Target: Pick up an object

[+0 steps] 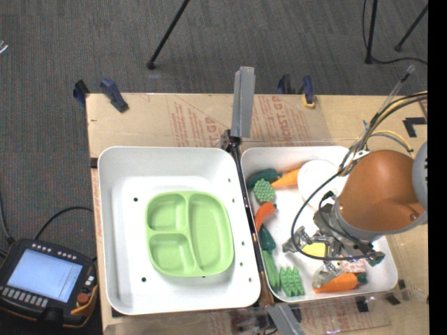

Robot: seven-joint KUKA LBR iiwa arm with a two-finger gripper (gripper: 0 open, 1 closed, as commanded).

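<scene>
Scene: a cardboard-topped bench (174,117) carries two shallow white bins side by side, seen from above at a slant.
Left bin: the left white plastic bin (119,166) holds a pale green divided plastic plate (188,232) with three compartments, lying flat near the middle.
Right bin: the right white plastic bin (328,152) holds toy food; a green and orange carrot-like toy (276,180) lies near the far edge, another orange carrot toy (264,213) along the left wall, and a ridged green toy (290,280) at the near edge.
Arm: the grey arm with its orange band (380,190) reaches in from the right, over the right bin.
Pincer: the metal pincer (328,250) sits low among the toys, above a yellow toy piece (316,250) and just beside an orange carrot toy (340,282); whether it is spread or pinching cannot be told.
Progress: judged from this, the reach into the bin is made, but no toy is visibly lifted; the grasp and the lift seem left to do.
</scene>
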